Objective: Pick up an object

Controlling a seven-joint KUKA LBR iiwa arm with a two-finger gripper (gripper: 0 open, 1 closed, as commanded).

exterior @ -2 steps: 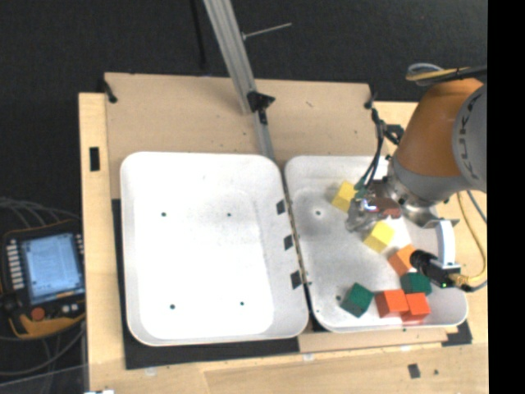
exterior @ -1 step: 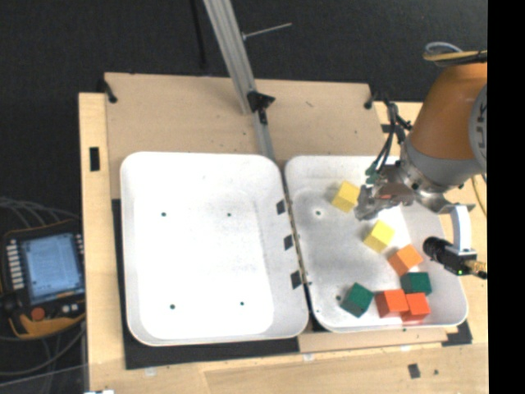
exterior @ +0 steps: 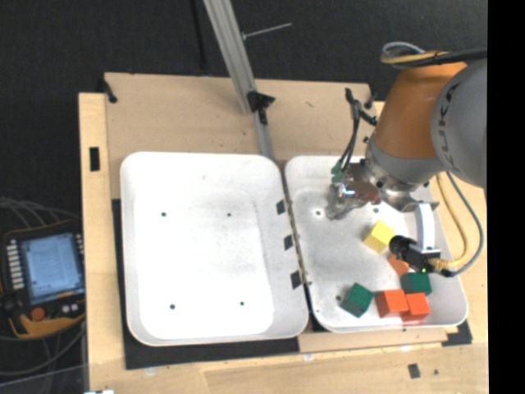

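Pendant (exterior: 47, 271) sits nearest, bottom left, off the table (exterior: 197, 113). Left bin (exterior: 201, 245): bare white floor, a few dark dots. Right bin (exterior: 324, 236): blocks clustered at the lower right, namely a green block (exterior: 357, 300), an orange pair (exterior: 403, 304), a darker green block (exterior: 417, 283) and a yellow block (exterior: 379, 236). Jaws (exterior: 340, 199) hang over the bin's upper middle, near the yellow block but apart from it; nothing seen between them. Width: cannot tell, as the wrist covers the tips.

Judgement: yellow block is the closest isolated target; centre over it, square to its faces, then descend. The cluster risks a two-block pinch.

A small orange piece beside the black fitting is partly hidden. Arm cut off at right.
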